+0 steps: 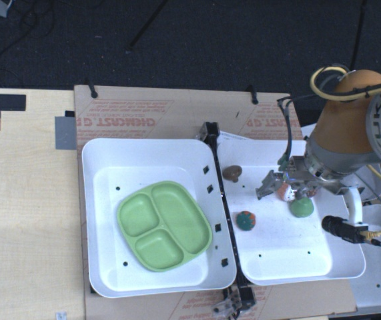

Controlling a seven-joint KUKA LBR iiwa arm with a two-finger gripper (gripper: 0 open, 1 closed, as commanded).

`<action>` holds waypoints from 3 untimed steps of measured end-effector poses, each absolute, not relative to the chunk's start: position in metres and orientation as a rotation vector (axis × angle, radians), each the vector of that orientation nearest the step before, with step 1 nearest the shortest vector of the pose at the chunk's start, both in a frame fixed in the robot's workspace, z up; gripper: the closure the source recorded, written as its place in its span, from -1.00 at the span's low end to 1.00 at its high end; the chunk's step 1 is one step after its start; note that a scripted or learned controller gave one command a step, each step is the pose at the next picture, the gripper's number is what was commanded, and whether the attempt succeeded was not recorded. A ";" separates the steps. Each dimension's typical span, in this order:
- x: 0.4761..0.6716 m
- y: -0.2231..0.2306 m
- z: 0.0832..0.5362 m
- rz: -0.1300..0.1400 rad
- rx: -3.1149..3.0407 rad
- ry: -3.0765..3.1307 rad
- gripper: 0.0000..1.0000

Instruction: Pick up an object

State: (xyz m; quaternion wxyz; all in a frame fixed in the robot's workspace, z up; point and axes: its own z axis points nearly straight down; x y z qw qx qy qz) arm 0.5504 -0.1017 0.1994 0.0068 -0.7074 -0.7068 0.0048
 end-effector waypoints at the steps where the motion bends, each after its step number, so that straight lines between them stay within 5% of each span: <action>1: 0.553 -0.102 0.206 0.003 -2.218 -2.220 -1.00; 3: 0.550 -0.090 0.092 0.007 -2.217 -2.217 -1.00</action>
